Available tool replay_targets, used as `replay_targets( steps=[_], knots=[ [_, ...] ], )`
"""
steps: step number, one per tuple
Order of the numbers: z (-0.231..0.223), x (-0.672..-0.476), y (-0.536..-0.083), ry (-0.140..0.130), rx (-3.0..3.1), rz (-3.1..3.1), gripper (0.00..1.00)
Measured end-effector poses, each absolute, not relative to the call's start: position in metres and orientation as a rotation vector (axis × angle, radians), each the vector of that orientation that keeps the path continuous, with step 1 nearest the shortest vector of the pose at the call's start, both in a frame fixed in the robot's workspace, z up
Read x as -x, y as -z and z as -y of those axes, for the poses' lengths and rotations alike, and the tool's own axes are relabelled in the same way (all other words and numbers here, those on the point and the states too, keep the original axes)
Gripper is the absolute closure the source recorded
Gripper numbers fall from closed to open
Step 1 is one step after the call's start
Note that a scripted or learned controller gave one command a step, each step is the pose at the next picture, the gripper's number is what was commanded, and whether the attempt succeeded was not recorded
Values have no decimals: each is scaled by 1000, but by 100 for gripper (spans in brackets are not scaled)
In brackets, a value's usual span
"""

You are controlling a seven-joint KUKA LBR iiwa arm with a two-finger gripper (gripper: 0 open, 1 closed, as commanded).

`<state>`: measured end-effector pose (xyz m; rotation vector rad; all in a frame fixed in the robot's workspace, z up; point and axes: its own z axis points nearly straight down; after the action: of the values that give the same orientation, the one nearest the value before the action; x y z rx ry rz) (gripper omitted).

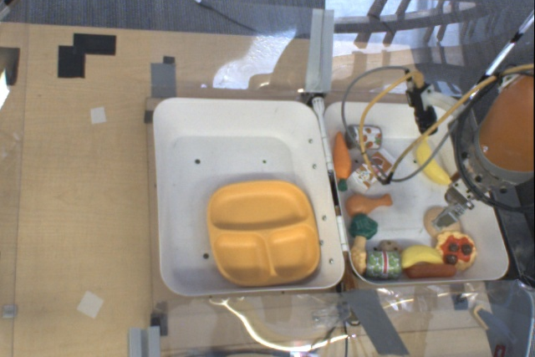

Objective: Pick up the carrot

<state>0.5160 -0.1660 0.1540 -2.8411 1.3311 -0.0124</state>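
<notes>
Carrot (pixel 341 155) lying along the left wall of the right bin (pixel 500 251), beside a chicken drumstick (pixel 368 202) and a small packet (pixel 369 167). Gripper (pixel 452 209) low at that bin's right side, over toy food; spread impossible to tell. Yellow tray (pixel 263 232) in left bin (pixel 180 180).

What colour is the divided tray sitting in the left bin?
Yellow-orange all over, no pattern; the tray shows plainly in the camera view.

Two white bins (pixel 175 138), one yellow divided tray (pixel 263 232), one carrot (pixel 342 155), two bananas (pixel 435 163).
</notes>
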Motion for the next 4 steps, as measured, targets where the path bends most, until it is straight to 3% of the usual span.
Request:
replay_targets(
  steps=[1, 2, 3, 4],
  knots=[
    [138, -501, -105, 7, 2927, -1129, 100],
    [186, -499, -204, 18, 2975, -1010, 100],
    [203, -527, -246, 15, 3102, -484, 100],
    [205, -502, -159, -6, 3088, -555, 100]
  ],
)
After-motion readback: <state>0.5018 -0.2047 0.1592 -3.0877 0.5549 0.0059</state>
